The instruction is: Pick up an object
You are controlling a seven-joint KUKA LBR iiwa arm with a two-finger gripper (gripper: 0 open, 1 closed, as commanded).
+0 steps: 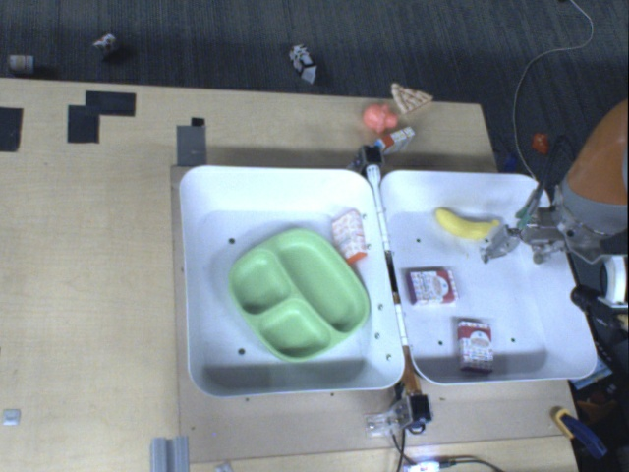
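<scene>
In the right bin [550, 357] a yellow banana [464, 224] lies near the far side. A red and white carton [430, 286] lies in the middle, and a second one [475, 344] lies nearer the front. My gripper [515, 251] hangs over the right bin, just right of the banana's end and apart from it. It is open, with nothing between its fingers. In the left bin [201, 264] are a green divided plate [298, 291] and a small white and red packet [349, 235] at the plate's far right corner.
On the bench behind the bins lie a pink toy [379, 118], a pizza-slice toy [410, 97] and a small red and white item [396, 140]. Black clips join the bins at the back [370, 157] and front [417, 408]. Small items lie on the dark floor beyond the bench.
</scene>
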